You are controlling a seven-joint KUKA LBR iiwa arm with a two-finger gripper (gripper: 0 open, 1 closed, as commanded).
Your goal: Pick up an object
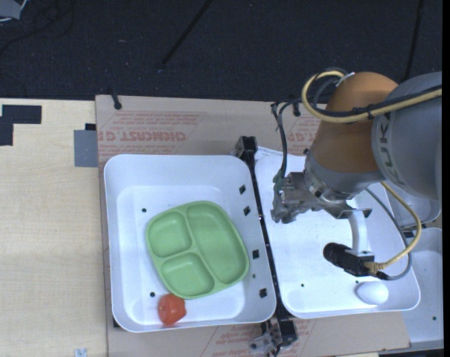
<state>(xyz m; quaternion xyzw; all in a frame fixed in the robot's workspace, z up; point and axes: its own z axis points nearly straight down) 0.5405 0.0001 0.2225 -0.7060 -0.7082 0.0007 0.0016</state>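
**Arm low over the right bin, objects lying apart**

Camera view: the jaws hang at the right bin's left side; whether clenched or released, I cannot tell. A white egg-shaped object lies near that bin's lower right corner. The left bin holds a green divided plate and an orange-red object.

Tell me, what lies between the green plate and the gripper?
In the camera view, the bins' adjoining walls with black clips lie between the green divided plate and the gripper.
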